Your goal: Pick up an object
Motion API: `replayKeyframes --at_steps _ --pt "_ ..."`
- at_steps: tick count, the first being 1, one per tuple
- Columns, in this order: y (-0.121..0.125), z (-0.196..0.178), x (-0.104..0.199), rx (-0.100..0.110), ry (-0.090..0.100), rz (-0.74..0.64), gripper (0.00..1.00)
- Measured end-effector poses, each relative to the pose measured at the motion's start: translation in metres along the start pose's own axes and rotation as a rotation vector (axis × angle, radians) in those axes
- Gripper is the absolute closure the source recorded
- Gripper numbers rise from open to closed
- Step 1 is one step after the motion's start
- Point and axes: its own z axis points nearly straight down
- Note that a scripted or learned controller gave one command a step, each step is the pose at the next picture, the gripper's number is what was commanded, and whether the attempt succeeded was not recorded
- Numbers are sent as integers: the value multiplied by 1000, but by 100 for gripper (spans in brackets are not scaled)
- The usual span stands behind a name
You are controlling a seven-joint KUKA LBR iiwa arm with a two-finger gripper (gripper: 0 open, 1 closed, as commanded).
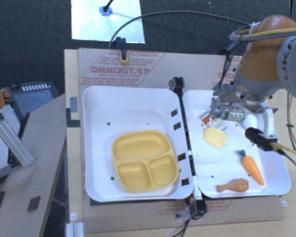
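Note:
My gripper (216,113) hangs low over the back part of the right bin (281,184). Right beside it lies a small green and white can (235,115), and a small red piece (206,118) shows at its left. Just in front of the gripper rests a pale yellow flat piece (215,138). An orange carrot (251,168) lies toward the bin's front right, and a brown drumstick (233,185) near the front edge. A white rounded object (250,121) sits right of the can. I see nothing lifted off the bin floor.
The left bin (96,132) holds a yellow divided plate (144,159) in its front half. A black divider (183,132) with clips runs between the bins. A grey device (32,100) and a metal rail (10,137) stand off the bench at left.

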Motion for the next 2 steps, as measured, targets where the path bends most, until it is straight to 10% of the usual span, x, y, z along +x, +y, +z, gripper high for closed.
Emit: replayKeyframes --at_steps 2 --pt "-16 2 116 -3 1 -2 100"
